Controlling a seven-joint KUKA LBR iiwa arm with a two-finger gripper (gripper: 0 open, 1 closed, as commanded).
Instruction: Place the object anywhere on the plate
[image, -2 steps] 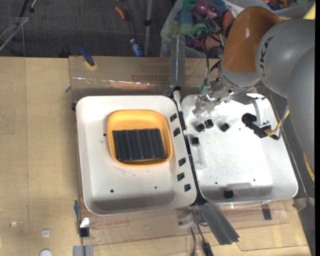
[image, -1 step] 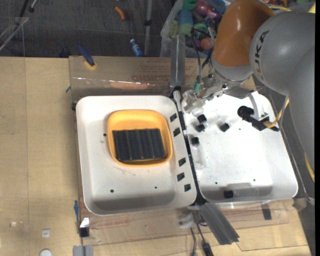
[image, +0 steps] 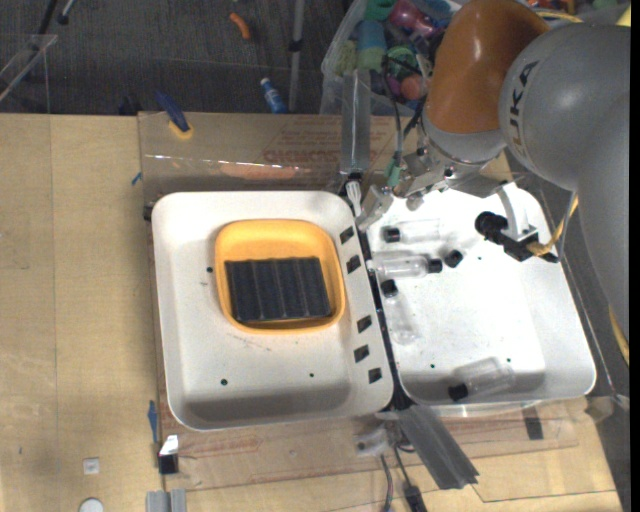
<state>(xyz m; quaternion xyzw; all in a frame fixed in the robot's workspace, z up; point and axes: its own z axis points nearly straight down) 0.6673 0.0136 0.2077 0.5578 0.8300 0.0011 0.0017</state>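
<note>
Gripper (image: 400, 185): you cannot tell its finger state; it hangs at the right bin's (image: 560, 340) far left corner. Clear black-capped tubes (image: 405, 267) lie just below it. Orange plate (image: 278, 272) with dark ridged block (image: 277, 289) sits left of it.

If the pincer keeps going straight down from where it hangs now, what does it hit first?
Most likely the bare white floor at the top-left corner of the right bin, near the divider. The pincer points down there; the clear tubes lie a little nearer the camera. Depth is hard to judge.
</note>
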